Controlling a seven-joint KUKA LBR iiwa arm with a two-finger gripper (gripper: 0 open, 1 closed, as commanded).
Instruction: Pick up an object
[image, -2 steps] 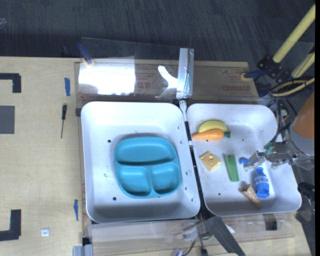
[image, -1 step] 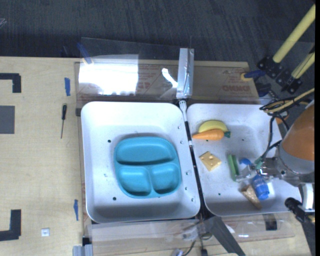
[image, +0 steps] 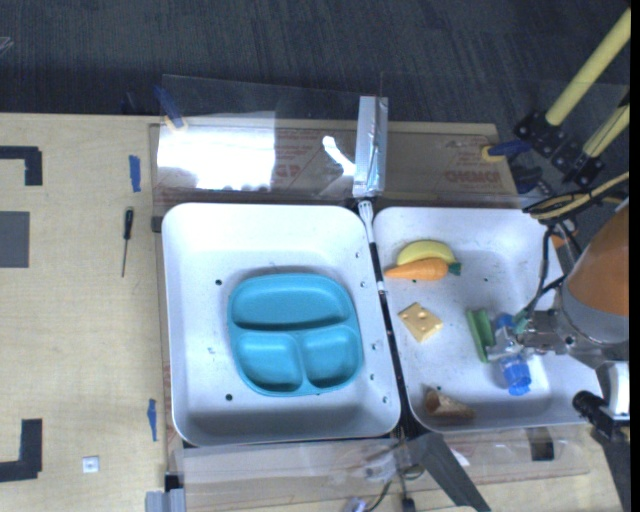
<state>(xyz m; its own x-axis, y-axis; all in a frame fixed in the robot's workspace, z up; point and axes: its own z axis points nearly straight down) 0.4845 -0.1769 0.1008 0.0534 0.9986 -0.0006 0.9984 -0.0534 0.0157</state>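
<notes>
In the right bin (image: 500, 225) lie a yellow banana (image: 427, 249), an orange carrot (image: 416, 269), a yellow cheese wedge (image: 421, 321), a green stick-shaped piece (image: 479, 334), a blue bottle-like object (image: 516, 377) and a small brown item (image: 446, 404). My gripper (image: 512, 338) reaches in from the right and sits low over the bin's right part. It is just right of the green piece and directly above the blue object. Metal parts and a bit of blue show at its tip. Whether anything is held is unclear.
The left bin (image: 190, 300) holds a blue sectioned plate (image: 295, 330). A clear plastic sheet (image: 260, 150) and a taped divider (image: 370, 145) stand behind the bins. Yellow poles and black cables (image: 575, 170) crowd the upper right. Wooden bench (image: 70, 300) lies to the left.
</notes>
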